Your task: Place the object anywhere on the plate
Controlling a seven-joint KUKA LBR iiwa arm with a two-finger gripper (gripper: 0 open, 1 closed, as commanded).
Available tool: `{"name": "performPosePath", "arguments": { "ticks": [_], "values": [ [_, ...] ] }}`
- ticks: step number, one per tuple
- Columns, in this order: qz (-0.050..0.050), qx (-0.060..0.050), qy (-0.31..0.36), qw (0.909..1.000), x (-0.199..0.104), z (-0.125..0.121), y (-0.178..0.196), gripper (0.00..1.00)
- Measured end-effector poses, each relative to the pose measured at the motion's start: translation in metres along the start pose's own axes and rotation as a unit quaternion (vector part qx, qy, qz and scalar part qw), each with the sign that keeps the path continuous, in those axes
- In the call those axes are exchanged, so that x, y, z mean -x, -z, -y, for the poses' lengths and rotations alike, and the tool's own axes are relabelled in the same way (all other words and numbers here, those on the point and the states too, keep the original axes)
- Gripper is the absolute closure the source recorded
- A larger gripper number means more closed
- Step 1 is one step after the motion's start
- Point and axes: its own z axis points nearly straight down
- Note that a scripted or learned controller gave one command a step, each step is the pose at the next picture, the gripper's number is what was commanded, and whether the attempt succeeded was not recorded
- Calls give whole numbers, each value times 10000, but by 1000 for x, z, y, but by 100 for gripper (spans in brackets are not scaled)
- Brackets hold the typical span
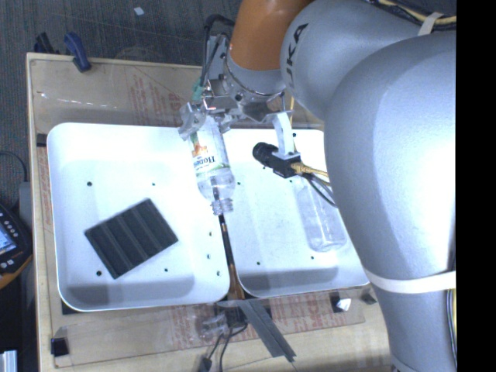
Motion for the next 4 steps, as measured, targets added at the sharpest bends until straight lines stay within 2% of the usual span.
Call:
{"name": "performPosePath", "arguments": {
  "ticks": [1,2,3,4],
  "values": [
    [-1,-5,-100,9999,-16,-3,13,100],
    [-1,-5,-194,9998,-17,-3,27,100],
    [1,-1,-663,9978,-39,-6,29,100],
    [1,6,-1745,9847,-18,-4,29,100]
  ]
}}
